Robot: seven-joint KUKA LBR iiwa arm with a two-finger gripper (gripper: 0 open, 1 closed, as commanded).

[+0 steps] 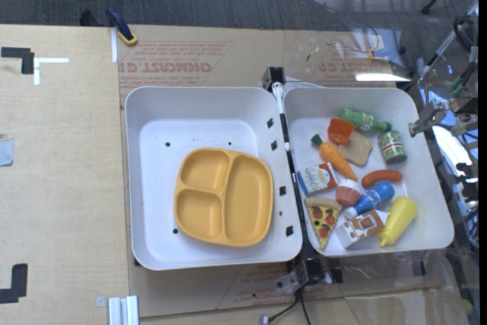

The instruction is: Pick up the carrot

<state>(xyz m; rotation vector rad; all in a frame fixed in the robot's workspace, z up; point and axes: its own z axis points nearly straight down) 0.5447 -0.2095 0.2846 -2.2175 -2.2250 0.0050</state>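
The carrot (335, 159) lies in the right bin (435, 186), towards its left side. It is orange with a small green top (316, 139) pointing up-left, and its tip points down-right. It lies aslant between a slice of bread (358, 149) on its right and a small milk carton (316, 179) below it. Its upper side is uncovered.
Around the carrot lie a green bottle (364, 119), a green can (393, 147), a sausage (380, 178), a blue bottle (373, 199), a pizza slice (323, 221) and a yellow mustard bottle (399, 220). The left bin (152, 164) holds a yellow divided plate (224, 196).
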